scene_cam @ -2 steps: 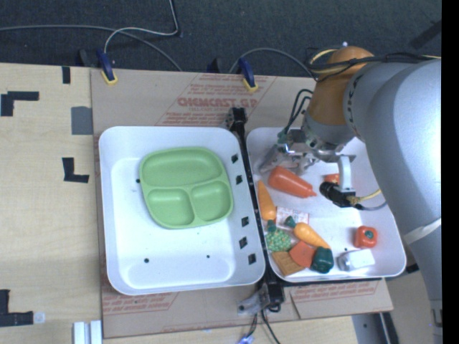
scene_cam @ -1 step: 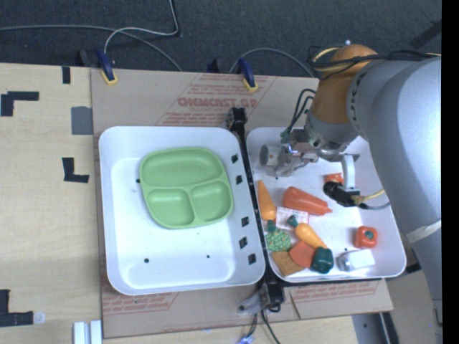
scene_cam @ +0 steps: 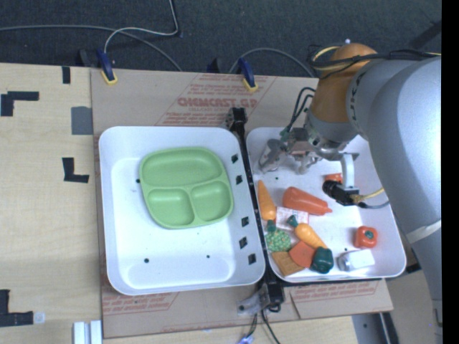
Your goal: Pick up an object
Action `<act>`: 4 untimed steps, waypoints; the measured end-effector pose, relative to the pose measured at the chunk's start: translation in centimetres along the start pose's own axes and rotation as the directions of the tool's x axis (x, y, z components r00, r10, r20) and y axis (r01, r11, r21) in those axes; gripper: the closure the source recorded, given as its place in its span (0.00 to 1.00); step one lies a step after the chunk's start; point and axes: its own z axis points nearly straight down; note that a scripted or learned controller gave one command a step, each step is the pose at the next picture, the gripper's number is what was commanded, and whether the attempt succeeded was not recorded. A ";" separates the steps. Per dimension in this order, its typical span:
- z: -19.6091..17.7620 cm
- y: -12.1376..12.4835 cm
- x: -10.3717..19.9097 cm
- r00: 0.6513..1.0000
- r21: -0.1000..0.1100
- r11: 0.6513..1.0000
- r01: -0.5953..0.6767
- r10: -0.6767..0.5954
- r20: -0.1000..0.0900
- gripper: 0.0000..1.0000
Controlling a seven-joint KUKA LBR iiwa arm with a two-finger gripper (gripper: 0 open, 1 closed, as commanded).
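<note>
My gripper (scene_cam: 288, 159) hangs low over the far end of the right bin (scene_cam: 380, 192), its grey fingers (scene_cam: 270, 155) spread open with nothing between them. Just in front of it lie a yellow-orange vegetable (scene_cam: 266, 201) by the bin's left wall and a red-orange pepper (scene_cam: 306, 201). Nearer the front sit a small carrot (scene_cam: 310, 233), a green broccoli piece (scene_cam: 278, 241), a brown slice (scene_cam: 287, 264), a dark teal piece (scene_cam: 322, 261), a red tomato (scene_cam: 365, 236) and a white block (scene_cam: 356, 261).
The left bin (scene_cam: 122, 213) holds a green divided plate (scene_cam: 186, 186). A black divider (scene_cam: 247, 185) runs between the two bins. The grey arm (scene_cam: 401, 120) covers the right bin's far right corner. Blue clamps (scene_cam: 107, 69) hold the cardboard at the back.
</note>
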 end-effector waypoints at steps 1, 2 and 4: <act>0.9 -5.5 -0.5 1.000 -0.024 1.000 0.002 -0.002 0.000 0.00; 0.9 -8.2 -0.5 1.000 -0.028 1.000 0.003 -0.002 0.001 0.00; -0.1 -8.2 -0.5 1.000 -0.028 1.000 0.003 -0.003 0.001 0.00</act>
